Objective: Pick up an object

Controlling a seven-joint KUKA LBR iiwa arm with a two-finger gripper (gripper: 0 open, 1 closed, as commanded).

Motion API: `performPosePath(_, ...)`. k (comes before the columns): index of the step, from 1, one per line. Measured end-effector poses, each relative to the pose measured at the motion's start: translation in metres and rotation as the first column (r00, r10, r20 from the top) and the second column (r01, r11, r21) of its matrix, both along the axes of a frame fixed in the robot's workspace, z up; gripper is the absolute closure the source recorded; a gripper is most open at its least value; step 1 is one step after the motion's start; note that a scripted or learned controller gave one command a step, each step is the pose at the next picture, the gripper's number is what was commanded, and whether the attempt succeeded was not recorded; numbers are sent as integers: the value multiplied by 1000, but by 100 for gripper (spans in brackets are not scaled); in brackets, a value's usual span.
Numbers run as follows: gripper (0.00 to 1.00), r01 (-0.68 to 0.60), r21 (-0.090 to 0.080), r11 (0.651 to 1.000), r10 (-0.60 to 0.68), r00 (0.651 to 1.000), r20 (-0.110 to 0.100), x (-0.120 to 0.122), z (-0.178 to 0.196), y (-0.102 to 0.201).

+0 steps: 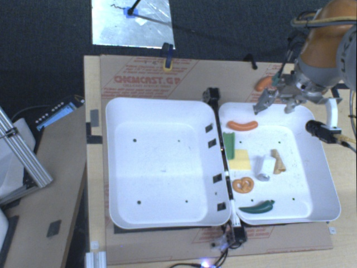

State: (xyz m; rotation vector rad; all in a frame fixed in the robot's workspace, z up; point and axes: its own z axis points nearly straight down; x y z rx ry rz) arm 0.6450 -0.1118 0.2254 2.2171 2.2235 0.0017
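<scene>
orange and sausage-shaped, a toy hot dog [242,125] is lying near the far edge of the right bin [312,205], closest of the bin's things to the claw. just below it a green strip [228,142] is standing along the bin's left wall, touching a yellow cheese-like square [240,160]. to the right of the square a small white cylinder [265,167] is sitting just beside a tan wedge [277,161]. nearer the front a pretzel [243,185] is resting, and below it a dark green pepper [257,207] is lying by the front rim.

the gripper [277,99] is hovering over the far rim of the right bin, above and to the right of the hot dog, apart from it. its two fingers are spread open and nothing is sitting between them. a small orange object [264,84] is showing just beyond the bin, beside the gripper; what it is i cannot tell.

the left bin [162,161] is lying beside the right one, joined along a black hinge strip [219,149]. both are resting on a cardboard sheet [145,77] with red print. a shiny foil square [132,14] is lying on the dark floor beyond.
</scene>
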Motion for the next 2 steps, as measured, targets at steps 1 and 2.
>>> performPosePath(1, 0, 1, -1, 1000, -1, 1000, 3, -10, 61, -95)
performPosePath(2, 100, -3, -3, 1000, 3, 1000, 6, -10, 71, -95)
